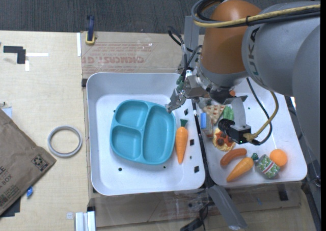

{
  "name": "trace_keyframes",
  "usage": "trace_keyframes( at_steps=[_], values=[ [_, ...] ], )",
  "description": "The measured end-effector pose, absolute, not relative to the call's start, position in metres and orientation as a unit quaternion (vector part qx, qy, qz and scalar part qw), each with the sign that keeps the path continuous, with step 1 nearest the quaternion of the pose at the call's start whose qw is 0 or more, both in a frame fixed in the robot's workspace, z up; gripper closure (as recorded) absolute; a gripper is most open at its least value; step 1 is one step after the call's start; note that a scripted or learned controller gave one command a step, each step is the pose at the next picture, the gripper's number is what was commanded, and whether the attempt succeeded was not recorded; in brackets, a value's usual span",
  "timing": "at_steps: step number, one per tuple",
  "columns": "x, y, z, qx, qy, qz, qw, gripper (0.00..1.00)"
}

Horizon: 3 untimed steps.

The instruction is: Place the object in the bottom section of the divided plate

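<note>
Carrot [181, 144] lies in the left bin [97, 138], touching the plate's [142, 131] right rim, long axis running near-to-far. Gripper [175, 102] hangs just beyond its leafy end — jaws' state: cannot tell, too small and shadowed.

A teal plastic divided plate [142, 132] with three sections lies flat in the left white bin, one long section on its right side and two smaller ones on its left. An orange plastic toy carrot [181, 144] lies in the bin just beside the plate's right rim, green top pointing away from the camera.
</note>
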State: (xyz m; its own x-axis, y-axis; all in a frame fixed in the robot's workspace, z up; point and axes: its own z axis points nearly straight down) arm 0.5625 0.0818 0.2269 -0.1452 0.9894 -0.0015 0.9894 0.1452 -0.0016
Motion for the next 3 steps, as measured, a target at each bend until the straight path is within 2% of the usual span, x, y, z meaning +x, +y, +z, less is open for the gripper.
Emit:
trace_keyframes(
  at_steps=[1,2,3],
  values=[
    [0.583,0.099,0.184,0.549,0.836,-0.0016,-0.001,0.00],
    [0.583,0.097,0.192,0.552,0.834,-0.0022,-0.001,1.00],
    [0.505,0.078,0.191,0.351,0.936,-0.0006,-0.001,1.00]
  ],
)
